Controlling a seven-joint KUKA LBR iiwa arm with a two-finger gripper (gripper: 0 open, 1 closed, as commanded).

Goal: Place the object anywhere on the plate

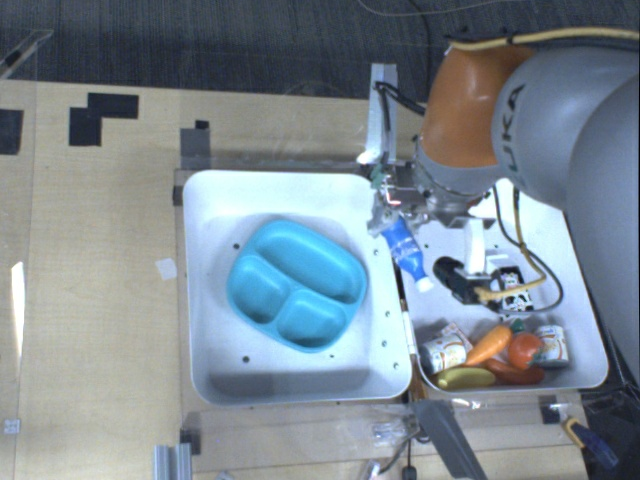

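Note:
A blue plate point(297, 282) with three compartments lies in the left bin point(205, 348). My gripper point(392, 211) hangs over the wall between the two bins, just right of the plate's far right corner. It is shut on the upper end of a small blue tube point(404, 248) with a white cap. The tube hangs tilted, cap pointing down and to the right, over the left edge of the right bin point(585, 353). Nothing lies on the plate.
In the right bin's near corner sit a small can point(446, 349), an orange carrot point(488, 346), a red vegetable point(521, 351), a yellow piece point(465, 377) and a second can point(552, 345). The arm's bulk covers the right bin's far part.

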